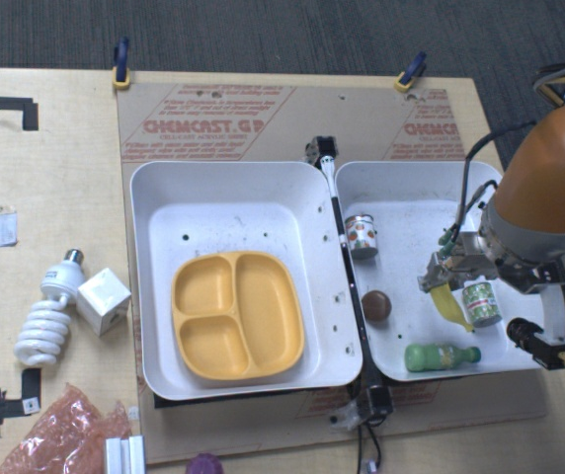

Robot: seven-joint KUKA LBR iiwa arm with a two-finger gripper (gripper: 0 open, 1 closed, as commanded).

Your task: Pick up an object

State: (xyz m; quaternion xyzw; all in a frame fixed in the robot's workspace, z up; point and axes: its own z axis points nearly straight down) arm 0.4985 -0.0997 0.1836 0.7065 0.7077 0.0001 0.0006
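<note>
My gripper (pixel 447 270) is hovering over the right bin (pixel 411 191), fingers touching the banana (pixel 448 305) beside the small jar (pixel 481 303); grip state unclear.

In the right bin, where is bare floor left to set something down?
In the right bin, the far stretch behind the small can is bare, as is the middle patch between can, brown ball and gripper. The near right corner is crowded: banana, labelled jar and green bottle lie close together.
</note>
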